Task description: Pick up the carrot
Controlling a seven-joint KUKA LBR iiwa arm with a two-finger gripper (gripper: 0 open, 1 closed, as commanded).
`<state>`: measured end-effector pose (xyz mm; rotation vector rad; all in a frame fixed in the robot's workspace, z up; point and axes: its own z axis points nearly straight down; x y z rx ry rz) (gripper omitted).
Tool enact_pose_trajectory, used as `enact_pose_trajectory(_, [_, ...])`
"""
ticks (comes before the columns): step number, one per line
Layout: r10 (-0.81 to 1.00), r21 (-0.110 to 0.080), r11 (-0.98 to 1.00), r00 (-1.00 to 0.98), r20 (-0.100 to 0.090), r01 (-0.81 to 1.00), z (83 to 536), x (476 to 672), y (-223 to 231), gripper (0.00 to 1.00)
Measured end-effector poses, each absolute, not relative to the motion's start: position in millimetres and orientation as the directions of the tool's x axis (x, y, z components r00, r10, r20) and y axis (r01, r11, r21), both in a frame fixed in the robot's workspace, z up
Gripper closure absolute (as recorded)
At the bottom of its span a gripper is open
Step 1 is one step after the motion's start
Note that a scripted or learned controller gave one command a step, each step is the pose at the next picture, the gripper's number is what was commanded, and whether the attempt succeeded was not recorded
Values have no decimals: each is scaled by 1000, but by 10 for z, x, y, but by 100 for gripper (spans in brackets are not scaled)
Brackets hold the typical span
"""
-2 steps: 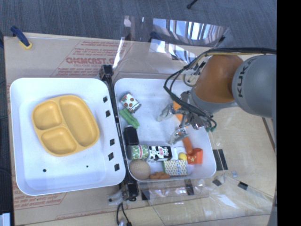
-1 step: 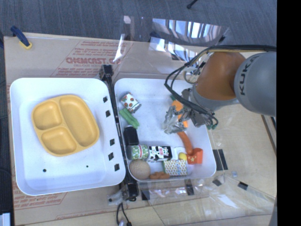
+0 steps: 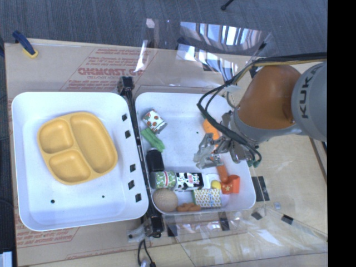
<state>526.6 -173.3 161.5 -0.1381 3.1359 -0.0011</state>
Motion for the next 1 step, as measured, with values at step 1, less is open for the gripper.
enact_pose_trajectory(1, [-108, -3, 994, -994, -11, -108, 2397, 5239, -1349, 100])
